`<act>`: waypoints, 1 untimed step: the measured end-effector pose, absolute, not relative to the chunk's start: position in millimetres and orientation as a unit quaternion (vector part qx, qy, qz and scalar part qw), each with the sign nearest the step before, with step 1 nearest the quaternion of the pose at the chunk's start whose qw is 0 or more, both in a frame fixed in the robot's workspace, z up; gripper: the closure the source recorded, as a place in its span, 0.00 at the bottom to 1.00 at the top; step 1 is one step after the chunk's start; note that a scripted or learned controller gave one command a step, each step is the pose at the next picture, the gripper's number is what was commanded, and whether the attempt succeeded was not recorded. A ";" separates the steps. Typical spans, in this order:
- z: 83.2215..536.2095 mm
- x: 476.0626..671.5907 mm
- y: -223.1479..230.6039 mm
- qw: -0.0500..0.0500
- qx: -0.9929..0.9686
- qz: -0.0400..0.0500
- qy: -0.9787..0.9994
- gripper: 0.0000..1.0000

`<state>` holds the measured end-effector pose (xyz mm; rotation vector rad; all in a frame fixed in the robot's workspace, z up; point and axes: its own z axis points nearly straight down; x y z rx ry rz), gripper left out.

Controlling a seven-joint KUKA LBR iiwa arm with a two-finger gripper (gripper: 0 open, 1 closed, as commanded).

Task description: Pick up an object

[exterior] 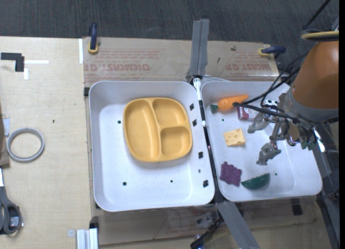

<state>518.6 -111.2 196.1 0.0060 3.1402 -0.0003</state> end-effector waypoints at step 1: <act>95.1 573.5 -119.9 0.001 0.066 0.000 0.998 0.00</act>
